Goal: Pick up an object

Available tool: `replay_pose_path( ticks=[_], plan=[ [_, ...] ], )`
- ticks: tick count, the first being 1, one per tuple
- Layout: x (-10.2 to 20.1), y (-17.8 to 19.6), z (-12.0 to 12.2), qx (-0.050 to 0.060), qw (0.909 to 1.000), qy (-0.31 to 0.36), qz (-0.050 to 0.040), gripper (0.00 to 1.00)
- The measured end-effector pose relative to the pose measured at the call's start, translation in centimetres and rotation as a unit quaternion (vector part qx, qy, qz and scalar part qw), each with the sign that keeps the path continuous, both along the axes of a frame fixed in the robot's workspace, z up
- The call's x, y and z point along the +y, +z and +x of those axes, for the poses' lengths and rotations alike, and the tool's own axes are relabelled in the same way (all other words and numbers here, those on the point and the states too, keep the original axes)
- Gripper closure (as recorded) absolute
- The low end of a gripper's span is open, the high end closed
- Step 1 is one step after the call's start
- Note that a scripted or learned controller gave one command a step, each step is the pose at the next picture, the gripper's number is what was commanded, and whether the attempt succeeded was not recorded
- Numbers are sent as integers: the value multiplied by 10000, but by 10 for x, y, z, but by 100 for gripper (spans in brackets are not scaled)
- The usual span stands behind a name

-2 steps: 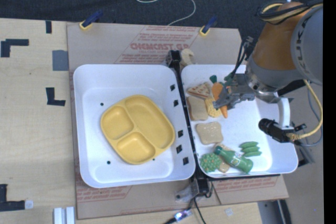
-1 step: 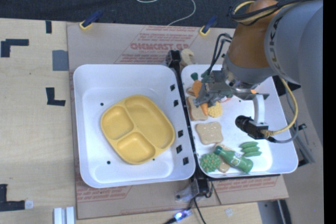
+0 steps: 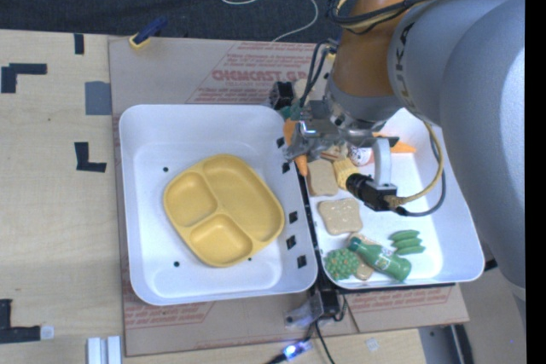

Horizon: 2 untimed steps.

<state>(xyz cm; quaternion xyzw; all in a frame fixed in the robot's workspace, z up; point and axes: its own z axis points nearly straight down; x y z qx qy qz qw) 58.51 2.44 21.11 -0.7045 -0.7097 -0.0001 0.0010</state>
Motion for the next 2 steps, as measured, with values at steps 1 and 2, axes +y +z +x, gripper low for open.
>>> replay_pose_path(
  ticks=[1, 2],
  plan=[
    [2, 17, -4, 0, 10000, -27, -6, 100],
    [12, 3, 3, 10, 10000, -28, -14, 100]
  ],
)
